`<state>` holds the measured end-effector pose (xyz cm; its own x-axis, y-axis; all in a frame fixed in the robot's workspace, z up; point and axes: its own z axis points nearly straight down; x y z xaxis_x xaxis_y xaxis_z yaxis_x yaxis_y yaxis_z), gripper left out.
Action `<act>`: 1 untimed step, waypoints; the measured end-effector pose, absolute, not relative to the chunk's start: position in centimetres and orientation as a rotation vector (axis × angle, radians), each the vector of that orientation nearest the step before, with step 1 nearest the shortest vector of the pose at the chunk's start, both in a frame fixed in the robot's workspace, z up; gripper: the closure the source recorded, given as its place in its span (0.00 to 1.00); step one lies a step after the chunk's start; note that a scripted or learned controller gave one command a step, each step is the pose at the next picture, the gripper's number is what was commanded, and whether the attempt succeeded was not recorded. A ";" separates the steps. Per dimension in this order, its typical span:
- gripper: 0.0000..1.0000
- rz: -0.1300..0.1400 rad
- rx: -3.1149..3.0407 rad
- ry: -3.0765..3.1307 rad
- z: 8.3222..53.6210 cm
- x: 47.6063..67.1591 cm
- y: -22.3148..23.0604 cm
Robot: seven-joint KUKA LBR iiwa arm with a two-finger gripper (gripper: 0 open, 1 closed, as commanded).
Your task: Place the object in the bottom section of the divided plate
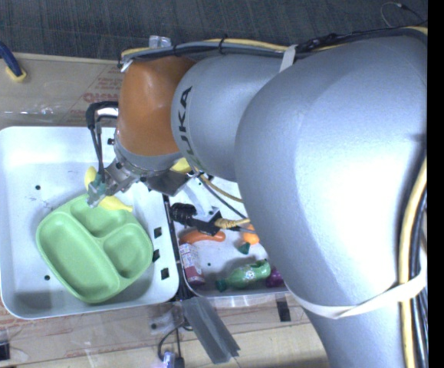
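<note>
Green plate lay in the left bin, toward its near edge. Gripper hung at the plate's far rim, touching a yellow object there; couldn't tell if it gripped. Right bin held assorted clutter under the arm.

Two bins sit side by side on the bench. The left bin holds the divided plate, which lies toward the bin's front edge, near its right wall. At the plate's rear edge lies a small object, partly hidden, touching the plate's rim. The gripper sits over that rear edge, just beside the object. The arm crosses over the right bin and covers most of it. Several small items lie in that bin's front-left corner, close together.
</note>
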<state>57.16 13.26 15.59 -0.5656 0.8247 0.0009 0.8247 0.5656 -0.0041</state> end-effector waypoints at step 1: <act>1.00 0.003 -1.424 -2.798 10.0 55.8 12.7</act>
